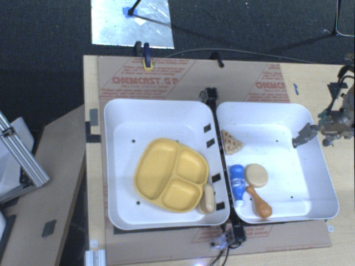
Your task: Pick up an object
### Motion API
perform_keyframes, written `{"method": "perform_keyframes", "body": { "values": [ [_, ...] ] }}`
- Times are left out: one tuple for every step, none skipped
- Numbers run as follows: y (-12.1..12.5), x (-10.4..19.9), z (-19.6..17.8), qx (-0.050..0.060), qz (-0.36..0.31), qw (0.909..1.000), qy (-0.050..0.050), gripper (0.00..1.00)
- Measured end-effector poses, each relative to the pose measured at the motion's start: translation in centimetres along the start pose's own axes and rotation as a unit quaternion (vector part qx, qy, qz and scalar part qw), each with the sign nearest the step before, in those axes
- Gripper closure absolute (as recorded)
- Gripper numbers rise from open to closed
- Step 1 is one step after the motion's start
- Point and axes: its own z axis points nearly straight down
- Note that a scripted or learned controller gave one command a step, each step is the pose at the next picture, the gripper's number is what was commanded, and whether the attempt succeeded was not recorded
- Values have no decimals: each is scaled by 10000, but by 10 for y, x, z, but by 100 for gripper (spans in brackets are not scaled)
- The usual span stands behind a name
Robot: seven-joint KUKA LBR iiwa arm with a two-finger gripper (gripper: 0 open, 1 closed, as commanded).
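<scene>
Two shallow white bins are sitting side by side on the bench in the camera view, the left bin point(119, 148) and the right bin point(316, 170), and their inner walls are touching along the middle. In the left bin one yellow divided tray point(166, 173) is lying a little past centre toward five o'clock, with three compartments showing, and one pale bread roll point(208, 198) is resting against the tray's edge at its five o'clock side. Four things are lying in the right bin, all crowding its nine o'clock half: one pizza slice point(231, 142) at about ten o'clock, one blue bottle point(237, 183) lying along the wall at about eight o'clock, one round beige disc point(256, 174) just beside the bottle at its three o'clock side, and one orange-brown drumstick-shaped piece point(259, 201) running from below the disc toward five o'clock. The gripper point(304, 134) is hanging over the right bin's rim at about two o'clock, well apart from all four things, with the wrist body behind it at three o'clock. Nothing is showing between its tips, and whether the claw is spread or closed cannot be told from this slant.
</scene>
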Motion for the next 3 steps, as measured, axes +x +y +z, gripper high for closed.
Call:
{"method": "perform_keyframes", "body": {
  "values": [
    [2,1,-6,-49,-16,10000,-12,0],
    [-3,10,45,-35,-11,10000,-4,0],
    [-6,5,106,-31,-6,10000,-4,0]
  ]
}}
